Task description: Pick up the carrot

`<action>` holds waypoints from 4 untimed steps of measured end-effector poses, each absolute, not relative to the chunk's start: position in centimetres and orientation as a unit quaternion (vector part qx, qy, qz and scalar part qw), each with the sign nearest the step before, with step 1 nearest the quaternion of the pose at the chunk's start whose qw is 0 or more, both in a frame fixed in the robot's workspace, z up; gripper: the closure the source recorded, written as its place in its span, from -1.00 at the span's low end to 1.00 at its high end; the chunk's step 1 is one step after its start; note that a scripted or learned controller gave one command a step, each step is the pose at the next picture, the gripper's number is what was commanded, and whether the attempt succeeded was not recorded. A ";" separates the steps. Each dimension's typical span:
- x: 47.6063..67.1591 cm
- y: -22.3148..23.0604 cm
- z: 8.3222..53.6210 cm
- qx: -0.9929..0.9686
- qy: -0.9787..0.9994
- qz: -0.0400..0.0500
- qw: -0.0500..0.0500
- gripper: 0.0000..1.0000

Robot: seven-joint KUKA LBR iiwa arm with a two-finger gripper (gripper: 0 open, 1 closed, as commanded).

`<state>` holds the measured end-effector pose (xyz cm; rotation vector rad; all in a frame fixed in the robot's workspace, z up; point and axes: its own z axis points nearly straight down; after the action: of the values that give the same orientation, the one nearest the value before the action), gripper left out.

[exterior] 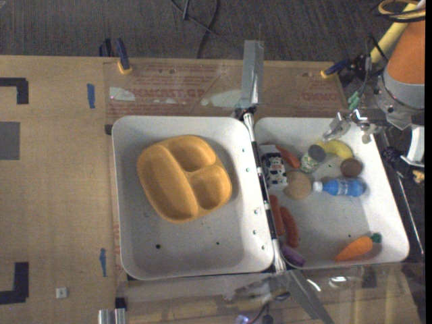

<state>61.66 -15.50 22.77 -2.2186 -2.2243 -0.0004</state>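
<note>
Two white bins, one yellow dish, one carrot, one bottle, perhaps three sausages.

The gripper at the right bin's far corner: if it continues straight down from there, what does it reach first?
Probably the yellow lemon or the bin's floor beside it; depth is unclear. The gripper is far from the carrot.

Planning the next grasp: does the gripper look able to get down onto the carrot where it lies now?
Probably yes. The carrot lies alone near the right bin's front corner, with nothing on top. The gripper hangs over the far edge. The nearby bin wall might crowd the approach.
</note>
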 end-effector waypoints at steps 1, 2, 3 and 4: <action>54.6 -16.0 14.9 -0.647 -0.762 0.000 0.000 -1.00; 48.7 -17.7 12.2 -0.629 -0.778 0.000 0.000 -1.00; 48.3 -21.1 8.7 -0.535 -0.845 -0.006 0.005 -1.00; 48.3 -21.1 8.7 -0.535 -0.845 -0.006 0.005 -1.00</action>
<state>48.29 -21.14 8.66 -1.6757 -2.6461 -0.0197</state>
